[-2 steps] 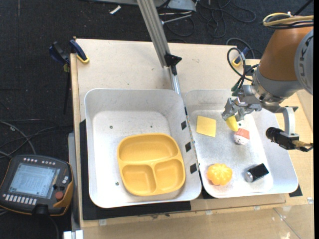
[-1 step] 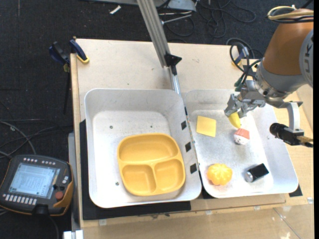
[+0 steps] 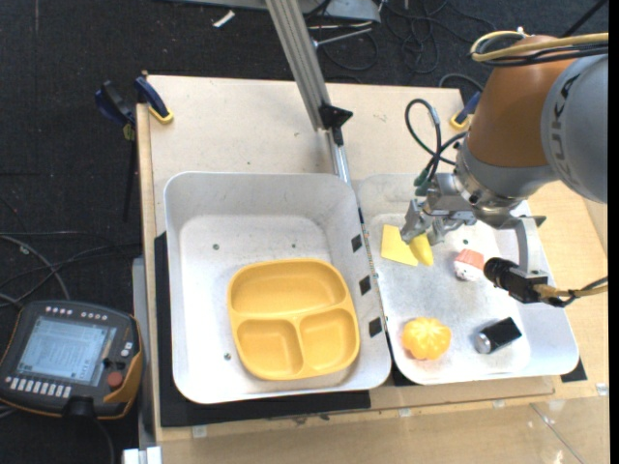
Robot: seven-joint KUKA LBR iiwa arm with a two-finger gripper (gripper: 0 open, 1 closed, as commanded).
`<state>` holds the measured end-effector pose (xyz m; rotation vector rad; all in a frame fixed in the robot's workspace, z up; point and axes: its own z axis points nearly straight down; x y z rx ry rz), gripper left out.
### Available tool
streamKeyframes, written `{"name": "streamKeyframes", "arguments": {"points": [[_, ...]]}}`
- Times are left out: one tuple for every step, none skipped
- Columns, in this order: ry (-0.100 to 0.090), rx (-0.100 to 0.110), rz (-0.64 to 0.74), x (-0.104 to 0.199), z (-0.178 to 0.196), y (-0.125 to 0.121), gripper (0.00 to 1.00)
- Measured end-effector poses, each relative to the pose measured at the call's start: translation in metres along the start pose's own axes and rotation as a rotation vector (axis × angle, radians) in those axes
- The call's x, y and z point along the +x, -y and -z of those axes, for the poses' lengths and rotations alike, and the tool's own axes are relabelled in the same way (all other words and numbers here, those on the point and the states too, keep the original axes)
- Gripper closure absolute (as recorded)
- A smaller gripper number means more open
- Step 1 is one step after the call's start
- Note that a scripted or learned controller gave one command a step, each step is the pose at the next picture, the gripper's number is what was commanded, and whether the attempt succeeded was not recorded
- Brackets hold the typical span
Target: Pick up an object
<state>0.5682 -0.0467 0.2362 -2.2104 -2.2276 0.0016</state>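
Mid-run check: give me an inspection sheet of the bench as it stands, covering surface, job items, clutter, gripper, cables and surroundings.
Surface: wooden bench bearing left bin and right bin.
Job's things: yellow wedge, orange fruit, small black block and small pink-and-white object, all in the right bin.
Clutter: yellow divided tray in the left bin; blue-and-yellow clamp at the bench's far left corner.
Gripper: gripper low over the yellow wedge; grasp not confirmed.
Cables: black loop by the wrist; yellow cable atop the arm.
Surroundings: teach pendant at lower left; metal pole behind the bins.

Teach pendant [image 3: 60, 358]; blue clamps [image 3: 145, 97]
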Motion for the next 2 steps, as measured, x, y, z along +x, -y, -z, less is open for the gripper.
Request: {"name": "streamKeyframes", "arguments": {"points": [[0.000,-0.002,0.001,0.052,0.009,0.018,1.00],[0.001,-0.001,0.001,0.101,-0.003,0.026,1.00]]}}
